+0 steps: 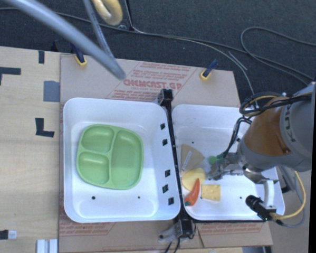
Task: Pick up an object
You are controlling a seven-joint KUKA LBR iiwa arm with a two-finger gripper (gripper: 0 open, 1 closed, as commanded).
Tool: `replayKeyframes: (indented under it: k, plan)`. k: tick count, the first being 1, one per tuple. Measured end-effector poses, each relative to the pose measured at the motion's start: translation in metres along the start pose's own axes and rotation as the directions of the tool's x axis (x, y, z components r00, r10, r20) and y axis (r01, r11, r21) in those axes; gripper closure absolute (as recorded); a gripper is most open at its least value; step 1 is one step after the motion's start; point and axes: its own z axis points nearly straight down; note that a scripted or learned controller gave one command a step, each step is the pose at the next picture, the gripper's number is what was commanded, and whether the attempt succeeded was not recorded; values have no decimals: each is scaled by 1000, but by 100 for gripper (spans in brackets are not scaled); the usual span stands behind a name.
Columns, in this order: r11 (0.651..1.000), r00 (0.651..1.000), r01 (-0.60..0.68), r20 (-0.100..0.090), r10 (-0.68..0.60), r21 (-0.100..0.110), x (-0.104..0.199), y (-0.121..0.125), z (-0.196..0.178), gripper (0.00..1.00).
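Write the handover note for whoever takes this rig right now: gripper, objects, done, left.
Gripper: low in the right bin, beside the small objects; finger state unclear, nothing visibly held.
Objects: yellow round piece, red piece, pale yellow block and tan piece clustered at the right bin's left side. Green divided plate sits in the left bin.
Done: arm is down at the cluster.
Left: grasp one object and lift it.

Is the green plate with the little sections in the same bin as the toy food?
No, the green sectioned plastic plate lies in the left white bin, while the yellow and red toy food pieces lie in the right white bin.
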Motion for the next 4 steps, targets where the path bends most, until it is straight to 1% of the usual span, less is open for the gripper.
replayKeyframes:
  k: [1,2,3,4]
  plan:
    - [1000,1000,0,-1,0,0,-2,3,-42,100]
    - [1000,1000,1,0,-1,-3,-4,8,-105,100]
    - [1000,1000,2,0,-2,-4,4,11,-163,100]
    - [1000,1000,5,-3,-5,3,65,13,-149,100]
